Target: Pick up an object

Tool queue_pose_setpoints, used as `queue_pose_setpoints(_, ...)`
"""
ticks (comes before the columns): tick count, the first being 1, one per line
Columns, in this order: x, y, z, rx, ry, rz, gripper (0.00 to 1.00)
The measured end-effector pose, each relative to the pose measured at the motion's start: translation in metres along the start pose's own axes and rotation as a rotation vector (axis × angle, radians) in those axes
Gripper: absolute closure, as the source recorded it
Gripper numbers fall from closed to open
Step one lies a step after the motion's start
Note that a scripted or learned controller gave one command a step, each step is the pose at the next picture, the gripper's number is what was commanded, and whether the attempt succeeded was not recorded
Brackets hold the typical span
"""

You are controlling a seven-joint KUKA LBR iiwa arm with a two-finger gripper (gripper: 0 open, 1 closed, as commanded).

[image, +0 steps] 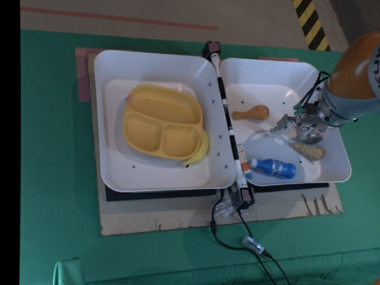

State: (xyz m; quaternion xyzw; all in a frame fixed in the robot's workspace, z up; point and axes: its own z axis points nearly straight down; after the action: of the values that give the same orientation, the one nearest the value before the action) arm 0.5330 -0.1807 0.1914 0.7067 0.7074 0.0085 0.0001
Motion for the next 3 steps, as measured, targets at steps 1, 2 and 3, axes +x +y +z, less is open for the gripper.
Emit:
queue_pose_setpoints(1, 0.000, 0.001, 0.000, -0.003, 0.000, 0.000, 0.00)
queue_pose_setpoints(2, 0.002, 0.065, 0.002, -0.005, -0.001, -0.003, 0.00)
queue_pose_setpoints(3, 0.002, 0.144, 0.005, -0.003, -0.002, -0.003, 0.00)
